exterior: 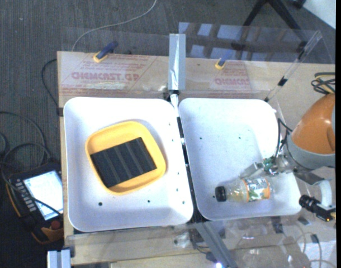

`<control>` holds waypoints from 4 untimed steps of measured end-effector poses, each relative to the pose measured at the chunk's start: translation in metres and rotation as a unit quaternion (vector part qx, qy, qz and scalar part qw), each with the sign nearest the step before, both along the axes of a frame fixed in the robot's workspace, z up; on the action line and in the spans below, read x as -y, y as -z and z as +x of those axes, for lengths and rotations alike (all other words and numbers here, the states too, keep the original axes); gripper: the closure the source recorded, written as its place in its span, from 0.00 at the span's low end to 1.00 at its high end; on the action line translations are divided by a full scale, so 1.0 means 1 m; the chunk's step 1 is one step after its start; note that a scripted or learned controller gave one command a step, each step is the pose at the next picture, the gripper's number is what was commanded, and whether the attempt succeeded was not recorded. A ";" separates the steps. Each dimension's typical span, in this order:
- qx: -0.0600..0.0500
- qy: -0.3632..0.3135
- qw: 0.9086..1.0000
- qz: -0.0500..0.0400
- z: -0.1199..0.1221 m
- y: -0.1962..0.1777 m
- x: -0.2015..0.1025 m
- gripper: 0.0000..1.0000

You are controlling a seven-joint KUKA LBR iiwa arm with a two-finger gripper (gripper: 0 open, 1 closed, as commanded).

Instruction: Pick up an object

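Note:
A clear plastic bottle (246, 190) with a black cap and an orange label lies on its side near the front right corner of the right bin (226, 127), cap pointing left. My gripper (267, 166) comes in from the right edge, low over that bin and just above the bottle's right end. Nothing visibly hangs from the gripper. In the left bin (75, 121) sits a yellow dish (126, 156) with a black ridged slab (123, 162) lying in it.
A grey post (176, 60) stands behind the seam between the bins, with clear panels at the back. A tablet and cables (39, 191) lie on the floor to the left. The arm's orange band (316, 128) hangs over the right bin's right rim.

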State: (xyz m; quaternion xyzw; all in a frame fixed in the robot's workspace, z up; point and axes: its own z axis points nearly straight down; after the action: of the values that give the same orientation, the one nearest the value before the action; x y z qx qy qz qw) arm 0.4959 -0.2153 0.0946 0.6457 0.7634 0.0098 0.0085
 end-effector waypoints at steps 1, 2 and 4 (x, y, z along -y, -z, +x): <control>-0.002 -0.015 1.000 -0.007 -0.005 0.002 -0.035 0.00; -0.014 0.157 0.987 -0.001 0.026 -0.019 -0.009 0.00; -0.002 0.075 0.997 -0.002 -0.003 -0.009 -0.008 1.00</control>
State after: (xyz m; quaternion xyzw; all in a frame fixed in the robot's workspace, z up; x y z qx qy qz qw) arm 0.4930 -0.2077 0.1034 0.7012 0.7128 0.0062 0.0092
